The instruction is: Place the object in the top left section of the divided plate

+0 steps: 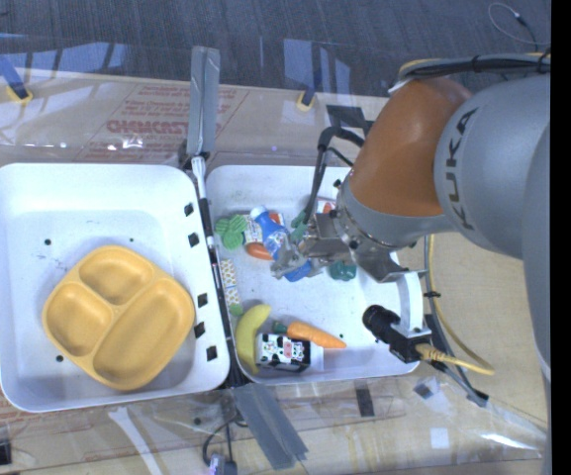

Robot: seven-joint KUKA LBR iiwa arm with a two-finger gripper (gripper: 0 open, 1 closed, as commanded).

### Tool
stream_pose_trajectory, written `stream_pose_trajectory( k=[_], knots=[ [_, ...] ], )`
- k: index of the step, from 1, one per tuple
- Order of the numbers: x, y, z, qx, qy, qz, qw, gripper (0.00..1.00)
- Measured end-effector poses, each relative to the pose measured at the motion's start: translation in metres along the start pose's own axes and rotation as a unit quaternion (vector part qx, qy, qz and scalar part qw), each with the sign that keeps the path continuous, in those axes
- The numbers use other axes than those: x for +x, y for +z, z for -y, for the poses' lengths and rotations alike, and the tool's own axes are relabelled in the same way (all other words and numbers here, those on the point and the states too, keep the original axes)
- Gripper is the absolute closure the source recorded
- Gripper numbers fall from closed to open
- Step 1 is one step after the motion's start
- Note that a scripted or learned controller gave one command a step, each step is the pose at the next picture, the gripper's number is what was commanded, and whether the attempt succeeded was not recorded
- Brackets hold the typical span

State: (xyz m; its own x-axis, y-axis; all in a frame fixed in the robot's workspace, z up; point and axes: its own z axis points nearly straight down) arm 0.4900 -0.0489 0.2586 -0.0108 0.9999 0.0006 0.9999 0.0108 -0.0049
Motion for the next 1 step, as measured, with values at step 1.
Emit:
stream_pose_trajectory(
  k=[1],
  knots=[
    [0.0202, 0.0164, 0.0126, 0.000, -0.086, 0.000, 0.9963, 1.00]
  ],
)
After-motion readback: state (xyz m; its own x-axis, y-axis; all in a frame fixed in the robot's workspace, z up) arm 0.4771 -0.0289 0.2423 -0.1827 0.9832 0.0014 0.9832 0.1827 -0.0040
